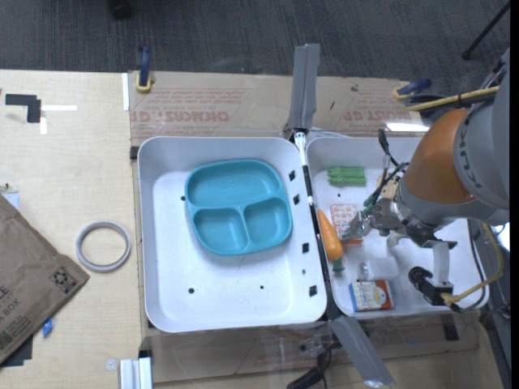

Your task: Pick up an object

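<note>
In the right bin (422,302), the jaws (357,227) hang beside the carrot (328,233), over a small packet (344,215); their state is unclear.

Readable print on the bench

Along the far edge, behind both bins, a cardboard sheet (243,104) printed in red, upside down from this view, with letters resembling "CHEMCATS". At the left edge, a brown cardboard box (28,278) marked "BOX" beside a small square code. Small carton (371,295) in the right bin: print illegible.
</note>
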Tool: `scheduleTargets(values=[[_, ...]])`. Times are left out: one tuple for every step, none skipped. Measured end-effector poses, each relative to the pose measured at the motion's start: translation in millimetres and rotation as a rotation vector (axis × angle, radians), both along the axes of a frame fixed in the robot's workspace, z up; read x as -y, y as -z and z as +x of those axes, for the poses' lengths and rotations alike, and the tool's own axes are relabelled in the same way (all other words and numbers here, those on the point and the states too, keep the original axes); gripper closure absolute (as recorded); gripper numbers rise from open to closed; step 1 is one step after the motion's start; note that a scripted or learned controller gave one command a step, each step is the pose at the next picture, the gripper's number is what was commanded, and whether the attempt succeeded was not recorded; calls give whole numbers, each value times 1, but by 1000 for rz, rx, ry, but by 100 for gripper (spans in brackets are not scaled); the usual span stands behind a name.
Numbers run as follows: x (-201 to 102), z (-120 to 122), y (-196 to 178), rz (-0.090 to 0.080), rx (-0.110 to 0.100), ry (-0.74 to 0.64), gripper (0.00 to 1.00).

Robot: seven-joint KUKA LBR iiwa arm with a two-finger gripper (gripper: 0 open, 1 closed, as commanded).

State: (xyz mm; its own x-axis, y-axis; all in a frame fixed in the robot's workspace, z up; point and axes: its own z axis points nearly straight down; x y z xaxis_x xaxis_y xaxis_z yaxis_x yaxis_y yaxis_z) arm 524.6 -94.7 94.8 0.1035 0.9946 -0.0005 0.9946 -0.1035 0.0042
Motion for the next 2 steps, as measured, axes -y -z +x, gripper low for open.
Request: scheduleTargets(values=[[102, -22, -13, -1, -5, -87, 0], [39, 49, 4, 0, -6, -80, 0]])
